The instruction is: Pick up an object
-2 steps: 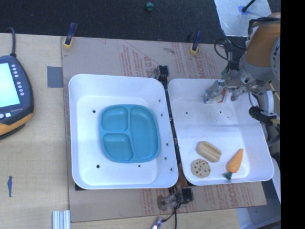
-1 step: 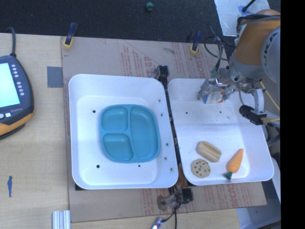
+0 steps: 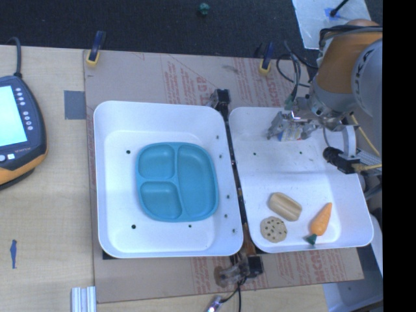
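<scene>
Tool fingers blurred, their spread unreadable; handheld pendant cut off at left edge.

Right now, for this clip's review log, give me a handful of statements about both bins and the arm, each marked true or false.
1. The blue divided plate lies in the left bin. True.
2. The carrot lies on the blue plate. False: it lies in the right bin, near that bin's front right corner.
3. The cookie sits just in front of the bread roll. True.
4. The end effector is over the left bin. False: it is over the back of the right bin.
5. The bread roll is between the end effector's tips. False: the roll lies on the bin floor, well apart from the end effector.
</scene>
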### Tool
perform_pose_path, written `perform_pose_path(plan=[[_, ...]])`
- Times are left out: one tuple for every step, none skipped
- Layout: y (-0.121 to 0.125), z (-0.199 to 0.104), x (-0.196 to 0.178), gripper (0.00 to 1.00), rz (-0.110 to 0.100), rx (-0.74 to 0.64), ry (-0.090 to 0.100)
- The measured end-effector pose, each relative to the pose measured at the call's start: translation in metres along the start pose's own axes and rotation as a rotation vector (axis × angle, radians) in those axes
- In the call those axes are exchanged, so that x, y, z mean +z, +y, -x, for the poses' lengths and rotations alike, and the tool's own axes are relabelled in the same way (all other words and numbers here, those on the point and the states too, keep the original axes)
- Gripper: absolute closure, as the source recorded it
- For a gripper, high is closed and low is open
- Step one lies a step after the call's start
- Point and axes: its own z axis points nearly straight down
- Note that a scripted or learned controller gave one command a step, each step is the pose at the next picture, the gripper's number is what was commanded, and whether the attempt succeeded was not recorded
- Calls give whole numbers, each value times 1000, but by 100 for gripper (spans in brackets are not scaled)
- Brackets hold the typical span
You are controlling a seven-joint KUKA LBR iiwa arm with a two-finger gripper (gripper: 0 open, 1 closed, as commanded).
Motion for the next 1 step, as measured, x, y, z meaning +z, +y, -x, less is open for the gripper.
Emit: perform_pose_path(plan=[[0,4,-1,0,3,1,-1]])
